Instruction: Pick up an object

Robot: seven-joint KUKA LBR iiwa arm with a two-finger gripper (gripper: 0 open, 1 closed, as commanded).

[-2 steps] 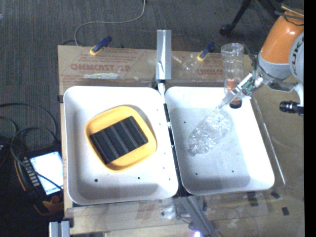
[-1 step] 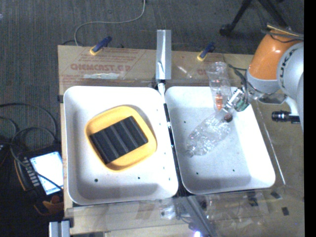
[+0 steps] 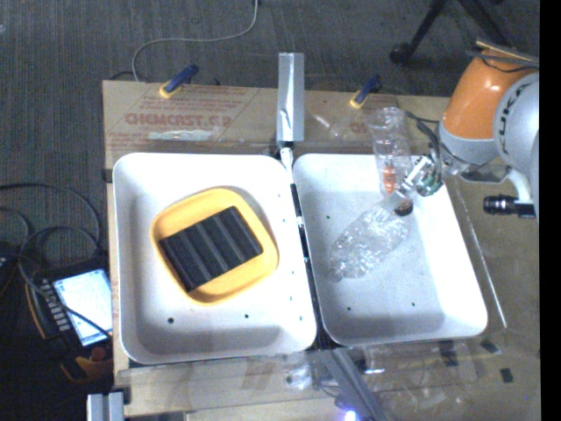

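Observation:
A crumpled clear plastic bottle (image 3: 368,239) lies at a slant in the right bin (image 3: 438,305), its dark cap end pointing toward the bin's far right corner. A yellow rounded object with a black ribbed top (image 3: 215,246) fills the middle of the left bin (image 3: 140,323). My gripper (image 3: 392,160) hangs over the far edge of the right bin, just beyond the bottle's cap end, and nothing is visibly held in it. The arm's orange band (image 3: 478,103) sits at the right.
Two blue clamps (image 3: 180,79) (image 3: 366,89) hold a cardboard sheet (image 3: 184,117) behind the bins. A metal strip (image 3: 290,95) stands at the seam between the bins. Cables and a small screen device (image 3: 79,301) lie on the floor to the left.

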